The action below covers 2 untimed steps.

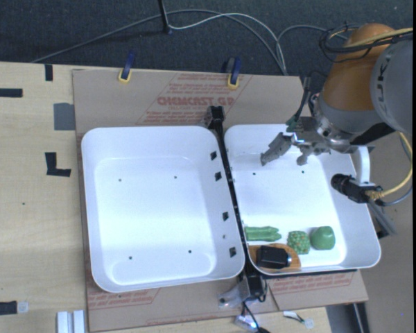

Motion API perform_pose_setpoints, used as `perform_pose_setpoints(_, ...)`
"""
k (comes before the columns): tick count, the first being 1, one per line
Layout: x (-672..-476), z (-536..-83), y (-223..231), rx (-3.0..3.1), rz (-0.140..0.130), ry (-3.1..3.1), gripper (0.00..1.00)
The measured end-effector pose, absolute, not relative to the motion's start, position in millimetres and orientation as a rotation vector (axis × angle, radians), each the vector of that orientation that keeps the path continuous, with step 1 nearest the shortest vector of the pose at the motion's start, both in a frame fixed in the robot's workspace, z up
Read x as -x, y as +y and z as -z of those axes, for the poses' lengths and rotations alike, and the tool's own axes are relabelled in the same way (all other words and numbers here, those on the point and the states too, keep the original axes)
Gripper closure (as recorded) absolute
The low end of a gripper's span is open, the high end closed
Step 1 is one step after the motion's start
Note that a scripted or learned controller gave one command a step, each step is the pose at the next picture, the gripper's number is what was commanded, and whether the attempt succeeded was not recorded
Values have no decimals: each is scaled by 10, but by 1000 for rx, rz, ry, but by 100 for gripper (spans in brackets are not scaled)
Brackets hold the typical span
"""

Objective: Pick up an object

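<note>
two white bins (152, 141) on cardboard (187, 99) over a wooden bench (28, 207).

Dark grey carpet (69, 12) crossed by cables (215, 19), pale wooden bench (28, 207) with black tape marks (53, 164), cardboard sheet (187, 99) clamped on top

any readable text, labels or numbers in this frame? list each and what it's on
"CHEMCAST GP": large red print on the brown cardboard sheet under the two bins, reading uncertain because it is blurred.
Smaller red lines above and below that word on the same sheet: too blurred to read.
Dark letters on the grey arm at the right edge: cut off, not readable.
No text on the white bins or the items in the right one.
</note>
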<state>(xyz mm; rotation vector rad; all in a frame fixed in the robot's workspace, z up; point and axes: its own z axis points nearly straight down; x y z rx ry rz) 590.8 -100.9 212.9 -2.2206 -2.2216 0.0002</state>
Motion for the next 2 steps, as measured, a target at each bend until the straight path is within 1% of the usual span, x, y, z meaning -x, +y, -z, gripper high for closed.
perform_pose_setpoints(1,-5354,-2094,-1197,2224,-2,-2218,0)
perform_pose_setpoints(2,-6227,-2456,-1350,2222,2,-2225,0)
